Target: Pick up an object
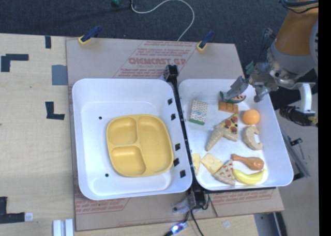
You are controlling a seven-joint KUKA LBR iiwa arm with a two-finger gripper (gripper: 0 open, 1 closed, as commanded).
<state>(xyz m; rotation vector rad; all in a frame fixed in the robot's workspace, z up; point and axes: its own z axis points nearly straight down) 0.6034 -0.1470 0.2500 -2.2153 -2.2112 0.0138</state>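
Small red-and-green toy piece pinched between the fingers of the gripper, raised at the far side of the right bin, just above an orange-brown block; grey arm with orange band leaning in from the right. Scattered below in the same bin: orange ball, pizza slice, pale box, drumstick, banana; in the left bin, a yellow divided plate.
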